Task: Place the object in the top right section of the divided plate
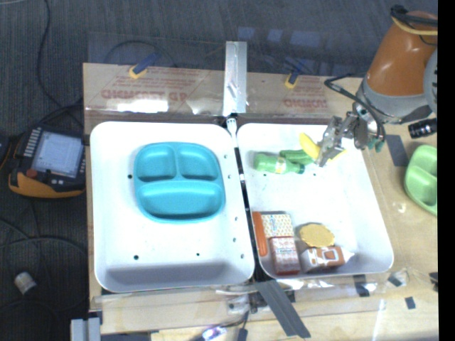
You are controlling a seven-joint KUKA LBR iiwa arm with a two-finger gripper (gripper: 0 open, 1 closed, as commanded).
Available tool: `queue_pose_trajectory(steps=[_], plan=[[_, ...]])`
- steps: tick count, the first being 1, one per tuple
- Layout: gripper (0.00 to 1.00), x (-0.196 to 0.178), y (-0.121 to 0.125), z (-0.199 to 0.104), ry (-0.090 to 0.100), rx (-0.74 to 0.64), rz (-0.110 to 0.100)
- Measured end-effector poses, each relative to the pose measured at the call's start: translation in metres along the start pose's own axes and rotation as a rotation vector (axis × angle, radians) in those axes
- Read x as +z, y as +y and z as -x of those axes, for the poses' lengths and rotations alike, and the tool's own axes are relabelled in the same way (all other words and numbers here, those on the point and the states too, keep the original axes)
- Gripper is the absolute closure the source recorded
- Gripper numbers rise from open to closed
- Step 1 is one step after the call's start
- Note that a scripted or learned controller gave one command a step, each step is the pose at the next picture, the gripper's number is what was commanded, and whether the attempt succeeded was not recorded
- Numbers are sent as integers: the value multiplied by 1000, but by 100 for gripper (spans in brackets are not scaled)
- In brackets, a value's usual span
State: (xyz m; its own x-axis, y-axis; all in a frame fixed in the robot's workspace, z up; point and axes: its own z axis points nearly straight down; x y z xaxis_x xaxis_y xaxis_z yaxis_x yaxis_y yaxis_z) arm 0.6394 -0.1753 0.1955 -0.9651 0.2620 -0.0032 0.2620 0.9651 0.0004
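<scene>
White bins: two, left bin (106, 261) and right bin (370, 212). One teal divided plate (178, 181) in the left. One green bottle (281, 162) lying in the right, one yellow piece (308, 146) beside the gripper (331, 146); jaw state indeterminable.

Glossy turquoise plastic divided plate (178, 181), smooth white plastic bins (114, 212), matt grey carpet (213, 13)

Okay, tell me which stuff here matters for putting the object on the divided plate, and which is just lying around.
Job: gripper; yellow object beside it; blue divided plate in the left bin.
Lying about: green bottle; snack boxes; round cookie; handheld pendant.
</scene>
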Motion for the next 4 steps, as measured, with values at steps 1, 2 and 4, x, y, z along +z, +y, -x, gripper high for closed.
queue_pose_trajectory(steps=[1,2,4], plan=[[100,10,-65,-51,2,-39,-1],[100,38,-40,36,-1,-259,1],[100,18,-15,36,0,140,1]])
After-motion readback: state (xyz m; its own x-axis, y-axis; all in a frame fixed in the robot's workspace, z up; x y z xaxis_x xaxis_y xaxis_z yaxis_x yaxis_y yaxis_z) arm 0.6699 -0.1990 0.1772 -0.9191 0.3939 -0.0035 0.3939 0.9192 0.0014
